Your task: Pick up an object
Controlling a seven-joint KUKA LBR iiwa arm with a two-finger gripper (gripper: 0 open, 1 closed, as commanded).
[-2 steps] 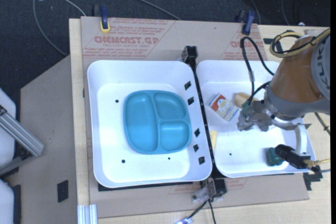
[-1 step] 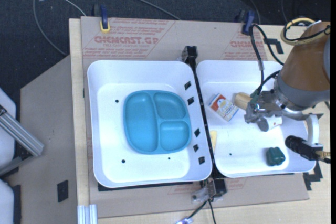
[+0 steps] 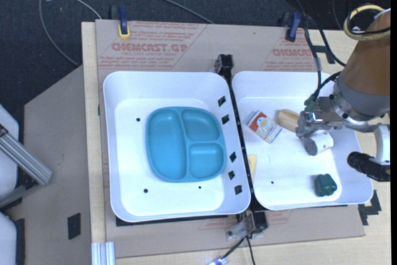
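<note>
While the green block (image 3: 325, 184) lay untouched at the near edge of the right bin (image 3: 279, 192), the claw (image 3: 308, 144) hung low over a white piece (image 3: 324, 142) further in; I cannot tell its state. Reaching seemed underway; next came a clean close and lift.

We saw a smooth blue plastic tray (image 3: 185, 144) in a glossy white plastic bin (image 3: 118, 133), a bench of matt brown board (image 3: 93, 133), and a metallic grey gripper (image 3: 308, 141).
</note>
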